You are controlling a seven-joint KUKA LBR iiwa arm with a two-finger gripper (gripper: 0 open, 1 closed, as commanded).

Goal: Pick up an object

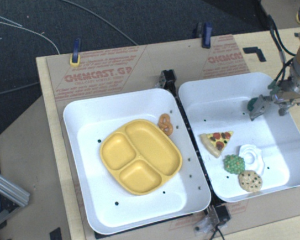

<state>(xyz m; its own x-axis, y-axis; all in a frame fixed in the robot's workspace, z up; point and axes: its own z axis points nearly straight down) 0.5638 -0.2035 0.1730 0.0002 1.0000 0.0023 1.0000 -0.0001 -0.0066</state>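
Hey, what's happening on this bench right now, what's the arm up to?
A robot arm reaches in from the right, and its gripper hovers over the upper part of the right bin. Nothing shows between its fingers. Lower in that bin lie a pizza slice, a green piece, a white ring and a cookie, all apart from the gripper. The left bin holds a yellow divided plate with a pretzel at its edge.

Divided tray (140,157) and pretzel (165,124) in left bin (82,154); pizza slice (217,142), cookie (251,181) in right bin (287,141).
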